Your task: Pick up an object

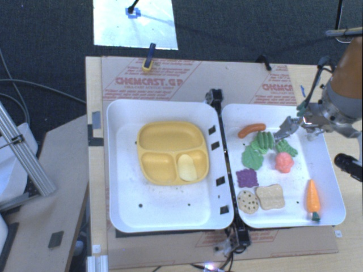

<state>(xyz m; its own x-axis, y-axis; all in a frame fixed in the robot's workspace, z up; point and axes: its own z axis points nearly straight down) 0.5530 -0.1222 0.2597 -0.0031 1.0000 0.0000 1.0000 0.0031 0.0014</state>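
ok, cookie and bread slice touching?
Touching. The camera view shows the cookie and the bread slice edge to edge near the right bin's front wall, no white floor between them.

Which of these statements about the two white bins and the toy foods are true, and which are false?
1. The yellow plastic divided tray lies in the left white bin. True.
2. The orange toy carrot lies inside the tray. False: it lies in the right white bin, near its right wall.
3. The round brown toy cookie lies beside the tan toy bread slice. True.
4. The end effector hangs over the left bin. False: over the right bin.
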